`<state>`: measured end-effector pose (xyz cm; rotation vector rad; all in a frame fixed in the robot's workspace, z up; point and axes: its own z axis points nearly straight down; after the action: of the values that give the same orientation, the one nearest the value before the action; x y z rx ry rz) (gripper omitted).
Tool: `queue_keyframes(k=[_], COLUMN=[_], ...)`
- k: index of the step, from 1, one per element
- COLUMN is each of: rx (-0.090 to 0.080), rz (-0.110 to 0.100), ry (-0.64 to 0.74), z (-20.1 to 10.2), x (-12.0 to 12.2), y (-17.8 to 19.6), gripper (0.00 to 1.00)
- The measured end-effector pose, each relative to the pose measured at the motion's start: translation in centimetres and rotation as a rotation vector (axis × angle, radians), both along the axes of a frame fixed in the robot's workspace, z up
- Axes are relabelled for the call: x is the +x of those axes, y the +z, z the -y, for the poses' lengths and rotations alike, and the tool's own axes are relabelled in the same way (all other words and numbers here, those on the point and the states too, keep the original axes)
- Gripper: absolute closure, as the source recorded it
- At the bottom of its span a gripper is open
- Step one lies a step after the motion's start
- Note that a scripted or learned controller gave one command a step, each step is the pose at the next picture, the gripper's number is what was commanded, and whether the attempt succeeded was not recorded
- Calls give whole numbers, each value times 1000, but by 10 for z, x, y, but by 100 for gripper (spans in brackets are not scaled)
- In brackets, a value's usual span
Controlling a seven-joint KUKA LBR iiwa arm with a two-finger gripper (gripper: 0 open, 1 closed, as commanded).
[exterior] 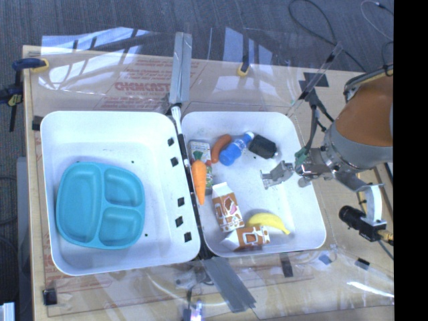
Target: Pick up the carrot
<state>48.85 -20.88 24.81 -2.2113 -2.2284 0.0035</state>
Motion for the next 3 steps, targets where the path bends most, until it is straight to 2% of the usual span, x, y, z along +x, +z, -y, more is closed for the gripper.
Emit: queue_keyframes(k=[1,2,3], rx=[0,-9,-1], rz=[-1,14,-35], ry=[186,224,365], z=[-51,-94,-94], x=[29,96,124], y=[-102,-144,-146], gripper=[0,0,0])
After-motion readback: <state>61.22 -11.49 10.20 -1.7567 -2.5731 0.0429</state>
